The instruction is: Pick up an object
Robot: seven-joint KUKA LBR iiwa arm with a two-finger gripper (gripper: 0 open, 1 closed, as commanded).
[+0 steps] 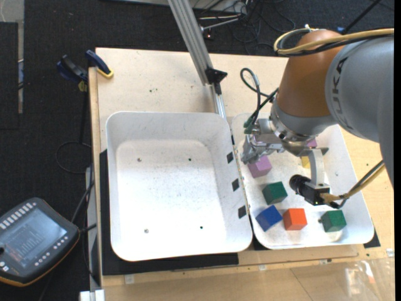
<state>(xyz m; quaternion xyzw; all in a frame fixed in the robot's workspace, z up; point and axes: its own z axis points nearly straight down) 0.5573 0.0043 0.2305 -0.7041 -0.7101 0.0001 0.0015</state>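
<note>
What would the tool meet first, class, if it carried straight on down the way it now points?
Most likely the purple block in the right bin: the tool hangs right over it, pointing down. Depth is hard to judge from this slanted view, so it may already be touching it.

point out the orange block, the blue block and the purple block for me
orange block [295, 219], camera view, middle of its top face
blue block [269, 217], camera view, middle of its top face
purple block [260, 166], camera view, its visible face just below the gripper
</note>
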